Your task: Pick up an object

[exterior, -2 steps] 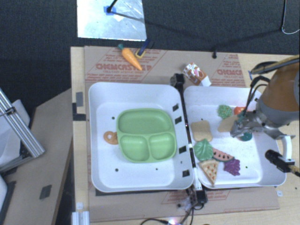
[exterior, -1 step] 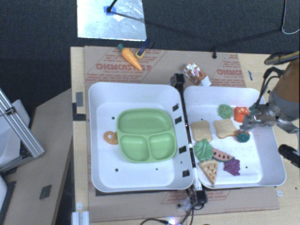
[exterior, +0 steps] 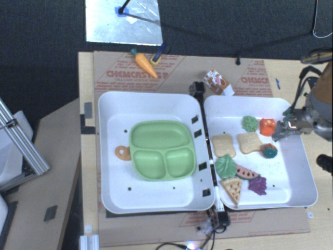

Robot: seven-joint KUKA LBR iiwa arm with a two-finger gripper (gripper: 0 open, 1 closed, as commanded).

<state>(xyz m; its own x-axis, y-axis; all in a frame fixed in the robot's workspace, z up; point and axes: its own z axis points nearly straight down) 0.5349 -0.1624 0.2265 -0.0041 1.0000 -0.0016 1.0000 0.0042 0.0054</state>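
Note:
The right white bin (exterior: 299, 184) holds several toy foods. They include a green broccoli (exterior: 250, 123), an orange-red pepper (exterior: 267, 126), two bread slices (exterior: 248, 141) (exterior: 223, 145), a teal and red piece (exterior: 269, 150), a green leaf (exterior: 226, 166), a watermelon slice (exterior: 246, 171), purple grapes (exterior: 258, 184) and a pizza slice (exterior: 232, 189). The gripper (exterior: 281, 132) hangs over the right side of this bin, just right of the pepper and above the teal piece. Nothing is visibly held.
The left white bin (exterior: 112, 139) carries a green divided plate (exterior: 161, 149) and a small pretzel (exterior: 123, 152). Behind the bins, a toy carrot (exterior: 145, 65) and a small packet (exterior: 216, 82) lie on the cardboard. A metal sheet (exterior: 123, 14) sits further back.

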